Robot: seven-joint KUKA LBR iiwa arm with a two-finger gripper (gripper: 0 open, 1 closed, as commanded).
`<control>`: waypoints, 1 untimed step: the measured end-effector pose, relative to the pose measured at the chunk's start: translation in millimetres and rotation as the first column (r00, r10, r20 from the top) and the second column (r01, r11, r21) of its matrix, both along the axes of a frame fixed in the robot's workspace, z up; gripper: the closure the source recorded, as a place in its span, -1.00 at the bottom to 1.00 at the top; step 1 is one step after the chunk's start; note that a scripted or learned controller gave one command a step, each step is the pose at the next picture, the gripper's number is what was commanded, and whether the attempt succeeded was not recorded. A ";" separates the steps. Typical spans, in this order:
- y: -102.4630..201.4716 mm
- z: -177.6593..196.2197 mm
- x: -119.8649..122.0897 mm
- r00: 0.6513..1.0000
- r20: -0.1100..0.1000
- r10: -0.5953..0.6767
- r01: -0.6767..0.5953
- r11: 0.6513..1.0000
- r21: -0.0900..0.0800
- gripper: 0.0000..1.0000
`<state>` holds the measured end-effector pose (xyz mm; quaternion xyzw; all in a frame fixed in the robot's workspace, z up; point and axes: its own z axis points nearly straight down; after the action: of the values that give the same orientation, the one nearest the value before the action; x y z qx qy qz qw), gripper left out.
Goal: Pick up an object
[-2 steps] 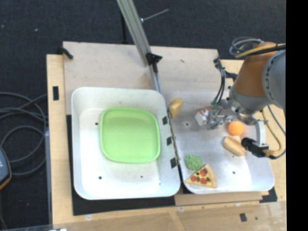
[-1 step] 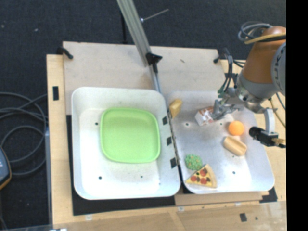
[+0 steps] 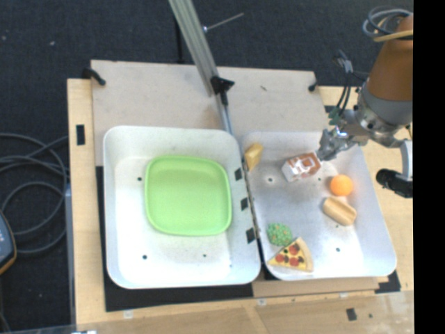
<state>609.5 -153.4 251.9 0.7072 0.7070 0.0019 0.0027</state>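
A small white and red-brown packet point(image 3: 302, 166) lies in the right bin point(image 3: 372, 252), near its back edge. The gripper point(image 3: 329, 147) sits just above and to the right of the packet, close to it or touching its corner; whether it is grasping anything cannot be told from here. The grey arm point(image 3: 384, 110) with its orange band comes in from the right, over the bin's far right corner.

Around the packet, in the same bin: an orange ball point(image 3: 341, 185) just to its right, a bun point(image 3: 339, 211) in front of the ball, and a yellow piece point(image 3: 252, 156) at the bin's left wall. Nearer the front lie a green broccoli floret point(image 3: 279, 234) and, touching it, a pizza slice point(image 3: 293, 256).

The left bin point(image 3: 125, 256) holds a light green square plate point(image 3: 188, 195), lying flat in its middle. Black cables point(image 3: 28, 200) loop on the dark floor to the left of the bench.
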 end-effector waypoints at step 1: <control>-0.7 23.5 0.4 1.000 -0.004 0.000 0.000 1.000 0.001 1.00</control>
<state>609.8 -154.1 275.4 0.7072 0.7070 0.0008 0.0011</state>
